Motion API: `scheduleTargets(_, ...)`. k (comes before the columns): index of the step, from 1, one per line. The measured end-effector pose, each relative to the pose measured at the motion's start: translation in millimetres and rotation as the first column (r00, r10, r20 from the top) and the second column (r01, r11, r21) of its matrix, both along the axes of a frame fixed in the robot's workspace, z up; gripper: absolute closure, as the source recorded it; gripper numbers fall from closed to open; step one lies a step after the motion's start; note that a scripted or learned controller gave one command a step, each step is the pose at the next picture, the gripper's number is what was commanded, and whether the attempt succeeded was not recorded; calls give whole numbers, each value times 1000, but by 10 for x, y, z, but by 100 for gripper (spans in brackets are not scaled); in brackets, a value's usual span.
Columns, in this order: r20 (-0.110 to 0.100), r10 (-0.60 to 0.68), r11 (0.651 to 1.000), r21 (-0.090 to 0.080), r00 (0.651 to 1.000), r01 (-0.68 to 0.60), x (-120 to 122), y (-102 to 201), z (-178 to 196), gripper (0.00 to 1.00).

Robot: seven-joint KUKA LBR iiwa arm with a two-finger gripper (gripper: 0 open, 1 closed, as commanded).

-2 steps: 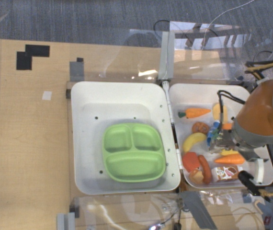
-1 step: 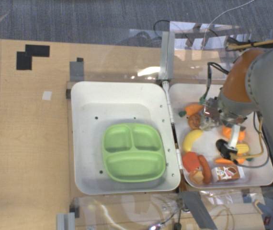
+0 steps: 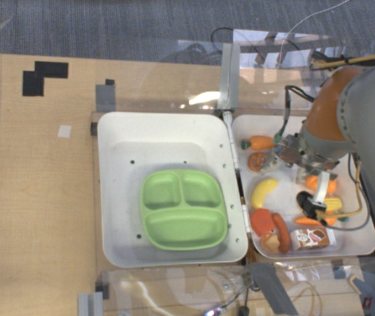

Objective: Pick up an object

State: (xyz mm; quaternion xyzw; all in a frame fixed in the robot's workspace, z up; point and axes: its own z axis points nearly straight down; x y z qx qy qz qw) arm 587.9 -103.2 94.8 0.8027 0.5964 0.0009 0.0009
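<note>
Brown carton (image 3: 316, 237) and sausage (image 3: 281, 230) lie at right bin's (image 3: 370, 243) near edge; banana (image 3: 264, 191) mid-bin; carrot (image 3: 262, 142) at far end; pincer (image 3: 304, 168) over that bin between carrot and corn (image 3: 333, 205), state can't tell; green divided plate (image 3: 184, 209) in left bin (image 3: 118, 176).

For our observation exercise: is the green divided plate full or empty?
Empty: all three compartments of the green plate show bare green surface, with nothing resting in them; the banana lies in the neighbouring bin.
</note>
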Motion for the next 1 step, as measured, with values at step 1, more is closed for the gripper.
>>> scheduleTargets(1,12,-8,1000,0,1000,8,-490,-45,-45,0)
